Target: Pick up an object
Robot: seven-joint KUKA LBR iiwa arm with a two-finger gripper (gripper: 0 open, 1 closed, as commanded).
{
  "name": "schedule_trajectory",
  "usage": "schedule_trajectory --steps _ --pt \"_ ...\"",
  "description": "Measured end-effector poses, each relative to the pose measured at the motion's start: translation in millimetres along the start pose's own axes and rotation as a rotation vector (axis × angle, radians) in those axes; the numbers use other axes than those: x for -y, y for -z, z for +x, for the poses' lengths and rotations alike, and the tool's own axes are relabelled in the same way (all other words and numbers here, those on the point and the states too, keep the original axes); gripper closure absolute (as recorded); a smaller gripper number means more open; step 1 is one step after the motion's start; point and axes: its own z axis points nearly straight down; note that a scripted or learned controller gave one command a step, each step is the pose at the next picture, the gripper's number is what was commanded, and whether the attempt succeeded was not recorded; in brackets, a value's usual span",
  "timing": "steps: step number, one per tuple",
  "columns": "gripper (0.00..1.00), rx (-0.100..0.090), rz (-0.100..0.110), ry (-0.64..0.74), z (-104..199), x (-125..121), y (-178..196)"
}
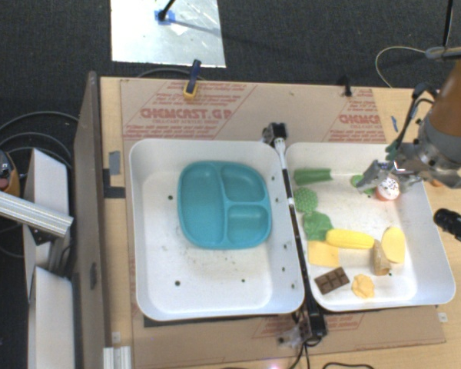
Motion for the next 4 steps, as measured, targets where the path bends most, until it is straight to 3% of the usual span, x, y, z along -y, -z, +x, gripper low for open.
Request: schedule_trajectory --steps 1,2,3,4 --pt "0.00 -0.001 0.003 -0.006 -29.9 33.5 -145.7" --pt "0.00 0.003 -0.010 0.003 -42.7 -49.5 -121.2" --pt "0.00 0.001 -0.003 0.002 -56.8 -73.0 -140.6" --pt "1.00 -0.001 0.004 0.003 -57.0 -72.0 -127.8"
